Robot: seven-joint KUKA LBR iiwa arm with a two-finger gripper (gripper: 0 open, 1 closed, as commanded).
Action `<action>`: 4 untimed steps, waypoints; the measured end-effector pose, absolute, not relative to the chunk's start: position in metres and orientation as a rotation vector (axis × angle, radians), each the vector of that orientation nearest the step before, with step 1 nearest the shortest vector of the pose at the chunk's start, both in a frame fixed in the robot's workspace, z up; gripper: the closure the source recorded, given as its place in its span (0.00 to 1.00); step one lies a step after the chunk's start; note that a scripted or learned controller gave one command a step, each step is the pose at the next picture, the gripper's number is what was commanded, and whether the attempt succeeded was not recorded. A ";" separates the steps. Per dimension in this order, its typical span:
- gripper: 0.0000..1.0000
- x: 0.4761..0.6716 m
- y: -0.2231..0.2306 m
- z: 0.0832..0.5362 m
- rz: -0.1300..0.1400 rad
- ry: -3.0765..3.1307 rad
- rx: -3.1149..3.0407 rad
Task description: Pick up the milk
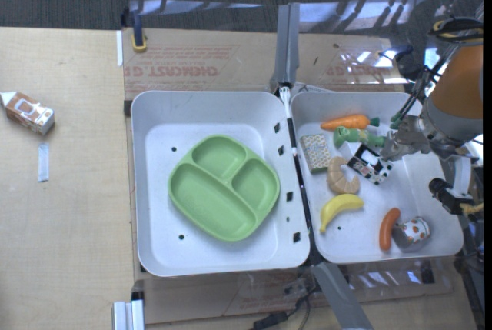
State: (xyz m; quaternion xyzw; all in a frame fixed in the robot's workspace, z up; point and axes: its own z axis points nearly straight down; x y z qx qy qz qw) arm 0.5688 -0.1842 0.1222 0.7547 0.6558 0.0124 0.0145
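Observation:
The milk (368,167) is a small black-and-white carton lying tilted in the right bin (438,248), between a green item and a bread piece. My gripper (390,146) hangs just above and to the right of the carton's upper end, close over it. The grey arm with its orange band (459,86) comes down from the right edge. Whether the gripper touches the carton is hidden by the wrist.
Around the milk lie a carrot (345,122), a green item (355,136), a cracker (314,149), bread (342,178), a banana (339,207), a sausage (388,228) and a round can (413,233). The left bin (154,244) holds a green divided plate (224,188). A small orange carton (29,113) lies on the bench.

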 end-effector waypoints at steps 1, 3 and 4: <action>0.00 0.568 -0.184 0.122 0.037 2.041 2.351; 1.00 0.564 -0.141 0.121 0.030 1.996 2.371; 0.00 0.564 -0.142 0.121 0.028 1.995 2.372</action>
